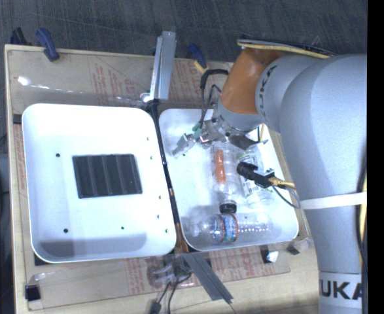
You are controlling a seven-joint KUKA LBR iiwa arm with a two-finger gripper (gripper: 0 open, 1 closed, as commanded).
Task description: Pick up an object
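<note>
My gripper hangs over the upper left part of the right bin, pointing toward the wall between the bins. Just to its right a clear bottle with orange contents lies lengthwise, its black cap toward the front. A second clear bottle with a blue label lies crosswise along the right bin's front wall. I see nothing between the gripper's tips. The grey arm with its orange band covers the right bin's far right side.
In the left bin a dark grey ribbed rectangular slab lies flat in the middle. Some crumpled clear plastic lies beside the orange bottle. A metal bar stands behind the bins, and blue clamps grip the board's far edge.
</note>
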